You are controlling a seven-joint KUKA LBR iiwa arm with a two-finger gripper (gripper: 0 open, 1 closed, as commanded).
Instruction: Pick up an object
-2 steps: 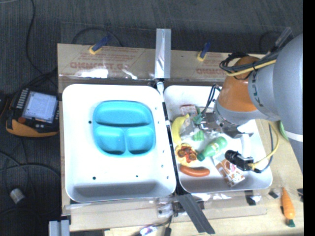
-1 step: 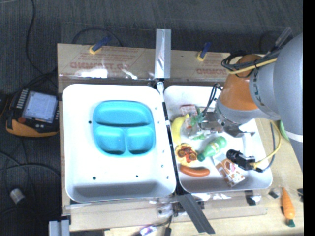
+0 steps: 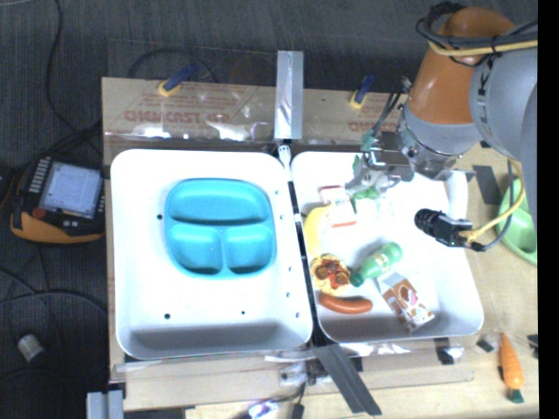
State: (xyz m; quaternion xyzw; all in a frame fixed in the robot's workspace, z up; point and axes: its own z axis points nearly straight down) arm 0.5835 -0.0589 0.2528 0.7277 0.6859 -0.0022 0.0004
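While tilted, green bottle [image 3: 377, 263], pale cap perhaps, near hotdog [image 3: 346, 304].

Arm: grey, orange band above wrist, reaches in from right, far side.
Wrist: angled down and leftward.
Gripper [image 3: 371, 180]: low, far-right region of scene.
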